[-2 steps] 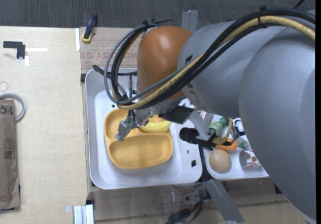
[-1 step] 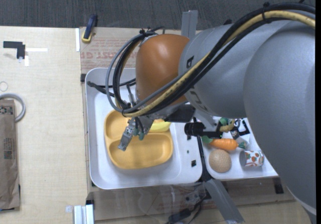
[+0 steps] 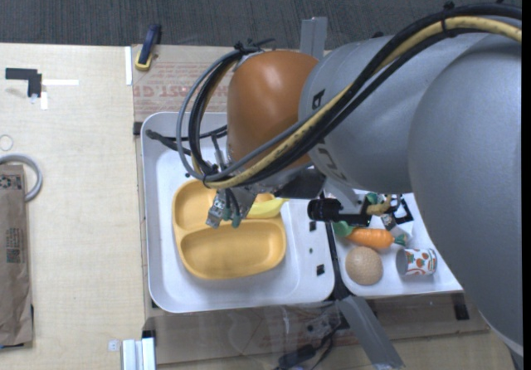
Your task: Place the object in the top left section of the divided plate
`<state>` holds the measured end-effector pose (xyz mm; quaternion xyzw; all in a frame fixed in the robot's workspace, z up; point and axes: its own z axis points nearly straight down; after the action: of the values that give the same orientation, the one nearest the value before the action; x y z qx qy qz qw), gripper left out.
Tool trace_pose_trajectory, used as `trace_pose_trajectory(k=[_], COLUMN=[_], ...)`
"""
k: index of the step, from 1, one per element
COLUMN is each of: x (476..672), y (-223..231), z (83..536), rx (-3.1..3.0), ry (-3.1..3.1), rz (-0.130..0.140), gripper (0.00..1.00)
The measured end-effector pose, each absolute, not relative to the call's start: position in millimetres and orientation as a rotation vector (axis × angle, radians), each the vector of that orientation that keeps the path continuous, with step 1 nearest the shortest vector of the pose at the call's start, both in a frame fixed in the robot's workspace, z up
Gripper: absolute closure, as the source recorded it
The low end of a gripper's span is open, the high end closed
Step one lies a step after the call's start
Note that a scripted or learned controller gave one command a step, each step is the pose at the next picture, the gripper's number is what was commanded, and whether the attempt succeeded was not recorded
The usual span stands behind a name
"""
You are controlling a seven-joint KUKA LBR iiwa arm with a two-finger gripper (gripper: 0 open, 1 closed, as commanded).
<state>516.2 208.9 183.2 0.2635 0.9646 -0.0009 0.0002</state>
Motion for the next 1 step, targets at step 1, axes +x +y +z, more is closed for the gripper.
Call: trace_pose_trajectory(k=[1], x=[514.4], y=[228.7], z=[385.3], rx=[0.786], ry=[3.040], rz=[-0.002], gripper=[1.00])
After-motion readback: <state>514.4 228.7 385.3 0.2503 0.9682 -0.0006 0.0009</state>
